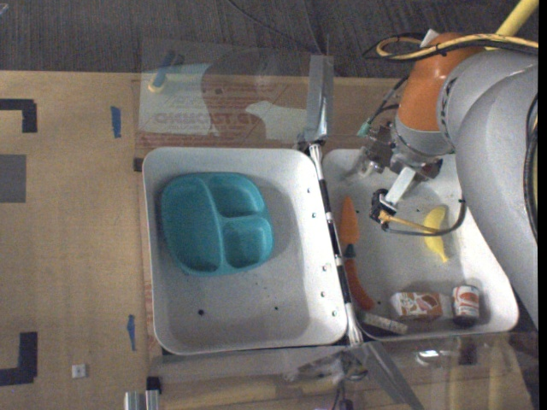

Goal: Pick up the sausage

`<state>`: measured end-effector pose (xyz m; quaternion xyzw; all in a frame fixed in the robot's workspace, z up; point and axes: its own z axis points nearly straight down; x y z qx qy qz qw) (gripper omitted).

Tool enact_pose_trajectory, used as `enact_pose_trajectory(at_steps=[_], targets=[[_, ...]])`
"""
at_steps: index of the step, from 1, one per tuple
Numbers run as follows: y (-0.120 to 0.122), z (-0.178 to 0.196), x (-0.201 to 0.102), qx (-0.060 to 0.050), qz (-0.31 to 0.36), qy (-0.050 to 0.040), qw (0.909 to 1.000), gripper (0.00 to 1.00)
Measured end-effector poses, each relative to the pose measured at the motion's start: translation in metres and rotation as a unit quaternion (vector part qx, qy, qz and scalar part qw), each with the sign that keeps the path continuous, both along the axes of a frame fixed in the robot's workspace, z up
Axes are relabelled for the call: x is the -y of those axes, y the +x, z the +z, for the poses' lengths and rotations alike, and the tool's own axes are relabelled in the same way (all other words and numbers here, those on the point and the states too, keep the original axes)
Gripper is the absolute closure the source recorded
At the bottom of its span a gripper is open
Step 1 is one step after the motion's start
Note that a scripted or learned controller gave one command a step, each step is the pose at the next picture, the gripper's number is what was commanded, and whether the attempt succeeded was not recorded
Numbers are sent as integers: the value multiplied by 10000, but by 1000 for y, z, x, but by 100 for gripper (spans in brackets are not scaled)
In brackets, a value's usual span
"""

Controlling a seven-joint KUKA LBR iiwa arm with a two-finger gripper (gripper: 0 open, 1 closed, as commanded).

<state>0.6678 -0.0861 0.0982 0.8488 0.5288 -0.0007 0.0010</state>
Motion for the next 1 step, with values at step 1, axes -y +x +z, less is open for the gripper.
enact_pose_trajectory(at_steps=[1], targets=[[0, -11, 3, 0, 915, 14, 9958, 0]])
